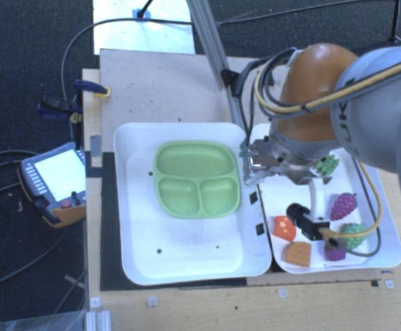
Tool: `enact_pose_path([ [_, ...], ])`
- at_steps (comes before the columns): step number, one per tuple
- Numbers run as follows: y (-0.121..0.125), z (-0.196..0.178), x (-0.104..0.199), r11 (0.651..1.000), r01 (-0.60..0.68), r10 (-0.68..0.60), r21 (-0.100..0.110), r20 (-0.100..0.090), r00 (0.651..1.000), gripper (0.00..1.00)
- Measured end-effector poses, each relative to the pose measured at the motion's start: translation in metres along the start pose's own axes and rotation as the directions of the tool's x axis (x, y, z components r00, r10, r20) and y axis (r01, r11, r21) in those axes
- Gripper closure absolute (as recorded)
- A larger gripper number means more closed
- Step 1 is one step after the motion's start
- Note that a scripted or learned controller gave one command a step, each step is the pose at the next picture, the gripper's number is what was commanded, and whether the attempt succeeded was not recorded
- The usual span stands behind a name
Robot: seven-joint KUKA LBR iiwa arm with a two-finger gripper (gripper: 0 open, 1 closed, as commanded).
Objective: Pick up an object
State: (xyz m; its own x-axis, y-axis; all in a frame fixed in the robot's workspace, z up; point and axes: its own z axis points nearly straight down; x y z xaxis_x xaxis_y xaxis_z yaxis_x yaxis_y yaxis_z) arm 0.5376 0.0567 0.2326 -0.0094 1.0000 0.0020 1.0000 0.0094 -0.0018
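**A:** Cell status?

**B:** The arm point(373, 81) reaches in from the right, with its bulk over the upper half of the right bin point(391, 254). The tabletop point(159, 88) carries both white bins side by side, edges touching.

**A:** And the left bin point(187, 267)?

**B:** It holds a green divided plate point(197, 178), three compartments, lying flat in the upper middle.

**A:** Gripper?

**B:** The gripper point(254, 163) is over the seam between the bins, just beside the plate's right edge. Can't tell from this angle whether it's spread or closed.

**A:** Pick candidates?

**B:** All toys, in the right bin.
- The purple grape bunch point(344, 205) is near the right wall.
- The green grape bunch point(354, 234) is just below it.
- The orange piece point(297, 254) is at the lower left.
- The red toy point(284, 227) is just above the orange piece.
- The small purple piece point(335, 252) touches the green grape bunch on the lower left.
- The green bumpy toy point(328, 164) is partly hidden under the arm.
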Motion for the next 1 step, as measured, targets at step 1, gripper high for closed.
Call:
enact_pose_path([
  [1,-0.0195,-0.0047,0.0496,1.0,0.001,-0.001,-0.001,0.0,1.0,1.0],
])
